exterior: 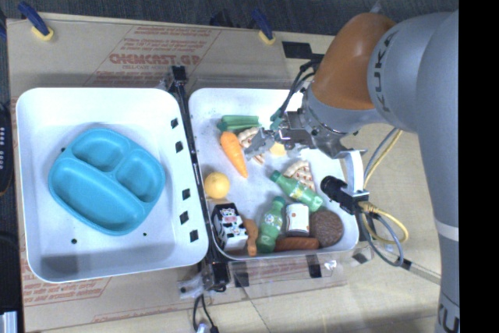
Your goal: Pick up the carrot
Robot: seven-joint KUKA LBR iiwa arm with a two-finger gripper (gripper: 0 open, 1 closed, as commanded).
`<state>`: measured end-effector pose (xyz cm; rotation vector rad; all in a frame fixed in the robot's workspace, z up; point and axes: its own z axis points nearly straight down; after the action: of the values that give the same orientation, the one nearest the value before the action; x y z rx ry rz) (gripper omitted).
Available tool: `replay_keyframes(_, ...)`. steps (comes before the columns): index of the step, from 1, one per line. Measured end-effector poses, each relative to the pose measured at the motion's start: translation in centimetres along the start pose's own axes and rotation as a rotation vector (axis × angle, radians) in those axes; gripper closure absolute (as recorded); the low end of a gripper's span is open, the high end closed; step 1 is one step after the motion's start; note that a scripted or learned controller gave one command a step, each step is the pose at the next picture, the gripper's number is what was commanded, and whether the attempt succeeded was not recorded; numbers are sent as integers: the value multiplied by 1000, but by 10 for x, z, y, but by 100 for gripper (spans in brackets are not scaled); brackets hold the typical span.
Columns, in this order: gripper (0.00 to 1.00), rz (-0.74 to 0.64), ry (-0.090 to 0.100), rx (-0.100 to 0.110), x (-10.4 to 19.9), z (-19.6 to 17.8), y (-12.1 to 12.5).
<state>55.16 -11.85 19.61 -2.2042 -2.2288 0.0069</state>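
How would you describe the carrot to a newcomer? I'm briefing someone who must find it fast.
Look in the right-hand white bin, in its upper left part. The carrot lies there just below a green vegetable and above a yellow lemon. It is the bright orange tapered piece in that corner.

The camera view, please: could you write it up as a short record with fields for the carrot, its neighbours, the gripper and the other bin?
carrot: carrot lies loose in the right bin, upper left part, tip pointing down-right
neighbours: green vegetable just above it; lemon below it
gripper: gripper sits low over the right bin, just right of the carrot; whether its jaws are open cannot be told
left bin: left bin holds a blue divided plate
task state: carrot not yet lifted
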Motion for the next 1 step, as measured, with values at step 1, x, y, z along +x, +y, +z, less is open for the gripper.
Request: replay_keyframes(1, 0, 23, -7, -16, 22, 99, 79)
